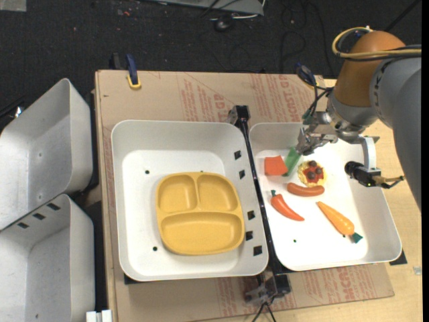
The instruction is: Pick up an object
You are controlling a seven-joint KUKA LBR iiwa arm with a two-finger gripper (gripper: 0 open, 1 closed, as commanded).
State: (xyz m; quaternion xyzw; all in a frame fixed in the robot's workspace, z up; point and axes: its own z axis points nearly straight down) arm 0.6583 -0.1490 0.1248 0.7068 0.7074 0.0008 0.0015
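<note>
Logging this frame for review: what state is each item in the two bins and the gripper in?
Gripper: low over the right bin, at the green piece; grasp unclear.
Green piece: tilted, at the gripper's tip.
Orange-red block: lying flat.
Small pizza toy: flat.
Sausage: lying on its side.
Red pepper: lying.
Carrot: lying.
Yellow tray: flat in the left bin.

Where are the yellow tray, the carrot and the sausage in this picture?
yellow tray [200, 235]: camera view, on its large front compartment.
carrot [333, 217]: camera view, on the middle of its orange body.
sausage [305, 190]: camera view, on the middle of its length.
</note>
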